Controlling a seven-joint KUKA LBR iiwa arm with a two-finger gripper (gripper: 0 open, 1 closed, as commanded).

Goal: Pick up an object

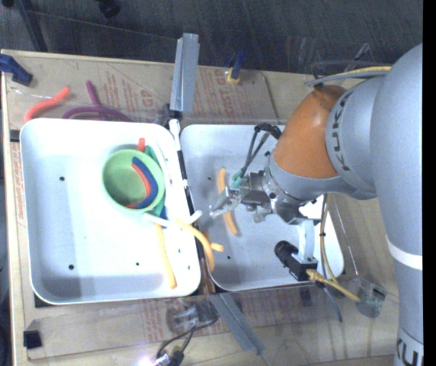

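Gripper (222,204), over thin orange stick (232,221)

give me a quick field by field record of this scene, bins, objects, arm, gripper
left bin: white, shallow; holds a green bowl with red and blue pieces stacked with it
yellow strips: lie near the left bin's right wall, one curving over the rim between the bins
right bin: white; holds an orange stick
arm: grey with an orange band, reaching in from the right over the right bin
gripper: low over the right bin, at the orange stick; grasp cannot be told
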